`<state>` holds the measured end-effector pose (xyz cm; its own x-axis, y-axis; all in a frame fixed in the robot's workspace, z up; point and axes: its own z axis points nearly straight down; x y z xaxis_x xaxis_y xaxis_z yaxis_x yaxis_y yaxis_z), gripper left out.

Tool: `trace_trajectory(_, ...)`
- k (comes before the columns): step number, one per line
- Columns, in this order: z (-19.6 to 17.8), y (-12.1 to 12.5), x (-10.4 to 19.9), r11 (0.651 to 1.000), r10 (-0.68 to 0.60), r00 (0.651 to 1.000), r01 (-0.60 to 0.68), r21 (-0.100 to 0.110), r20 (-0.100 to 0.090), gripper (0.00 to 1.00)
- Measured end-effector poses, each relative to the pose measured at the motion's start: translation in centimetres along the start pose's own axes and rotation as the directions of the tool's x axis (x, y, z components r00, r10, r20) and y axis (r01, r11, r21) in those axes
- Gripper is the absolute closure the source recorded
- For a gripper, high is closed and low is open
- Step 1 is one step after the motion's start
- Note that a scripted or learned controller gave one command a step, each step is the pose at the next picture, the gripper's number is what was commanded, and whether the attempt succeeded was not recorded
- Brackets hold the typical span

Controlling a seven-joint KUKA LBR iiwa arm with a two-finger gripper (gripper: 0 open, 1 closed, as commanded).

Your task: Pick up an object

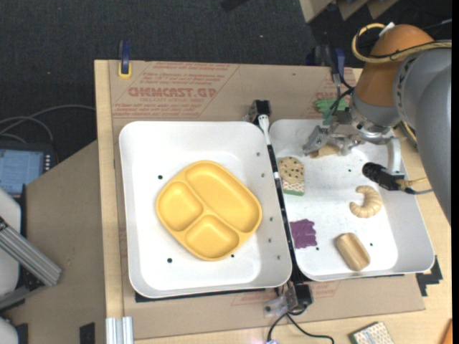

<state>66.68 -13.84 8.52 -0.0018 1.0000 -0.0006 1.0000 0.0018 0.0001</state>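
1. Arm (412, 84) comes in from the upper right of the frame, orange band above the wrist.
2. Gripper (323, 143) sits over the top-left area of the right bin (401, 256). Can't tell its state: too small and cluttered at the tip. Nothing visibly held.
3. Right bin holds 4 objects:
   - speckled tan block with a green edge (291, 175), against the bin's left wall, just below-left of the gripper
   - croissant-shaped piece (367, 201), right of centre
   - purple flat piece (302, 233), lower left
   - tan cylinder (353, 251), bottom centre, lying tilted
4. All 4 rest on the bin floor, apart from each other.
5. Left bin (143, 264) holds 1 yellow tray with 3 compartments (208, 209), roughly centred, rotated at a slant.
6. Both bins sit side by side on a brown cardboard sheet (172, 92) with red print at the top.
7. Green item (328, 106) lies on the cardboard just above the right bin, near the gripper; can't identify it.
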Motion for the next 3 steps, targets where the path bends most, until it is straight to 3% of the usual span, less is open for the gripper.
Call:
trace_trajectory(1,0.0,0.0,0.0,1.000,0.000,1.000,0.000,0.000,0.000,0.00)
trace_trajectory(2,-1.0,-0.3,-0.1,1.000,0.003,1.000,-0.003,0.018,-0.002,1.00)
trace_trajectory(3,-10.5,0.0,-4.4,1.000,0.005,1.000,-0.004,-0.013,0.006,1.00)
